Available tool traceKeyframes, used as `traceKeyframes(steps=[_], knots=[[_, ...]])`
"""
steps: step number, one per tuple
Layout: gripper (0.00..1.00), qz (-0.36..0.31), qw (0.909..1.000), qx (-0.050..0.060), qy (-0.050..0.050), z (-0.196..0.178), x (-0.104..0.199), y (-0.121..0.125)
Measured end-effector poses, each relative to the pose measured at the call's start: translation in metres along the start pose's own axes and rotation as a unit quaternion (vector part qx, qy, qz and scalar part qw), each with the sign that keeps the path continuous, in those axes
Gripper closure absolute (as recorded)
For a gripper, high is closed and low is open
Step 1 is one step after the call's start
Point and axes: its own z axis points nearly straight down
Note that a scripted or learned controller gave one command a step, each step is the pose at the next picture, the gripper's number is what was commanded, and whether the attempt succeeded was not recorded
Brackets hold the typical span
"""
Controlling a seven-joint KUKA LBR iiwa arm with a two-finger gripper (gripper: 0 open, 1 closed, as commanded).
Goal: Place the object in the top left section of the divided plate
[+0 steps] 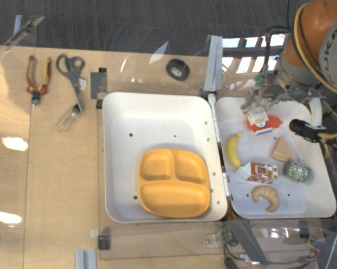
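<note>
Now the gripper (262, 97) is hovering at the right bin's (325, 206) far edge, just above a red-and-white packet (262, 120); its opening cannot be told. Nearer than the packet are lying a banana (233, 150), wedge (281, 149), carton (261, 172), can (296, 171) and croissant (267, 196). Left of the banana, the plate (173, 182) is sitting in the left bin (119, 150). Scissors (72, 74) and pliers (36, 78) are resting well left.

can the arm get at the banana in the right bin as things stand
Probably yes. The banana lies apart from the other items at the right bin's left side, uncovered, and the end effector hangs over that same bin's far end.
</note>
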Motion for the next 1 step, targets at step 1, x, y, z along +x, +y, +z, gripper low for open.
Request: traceKeyframes(steps=[1], knots=[[1.00, -0.185, 0.9827, -0.001, 0.001, -0.0094, 0.1268, -0.0186]])
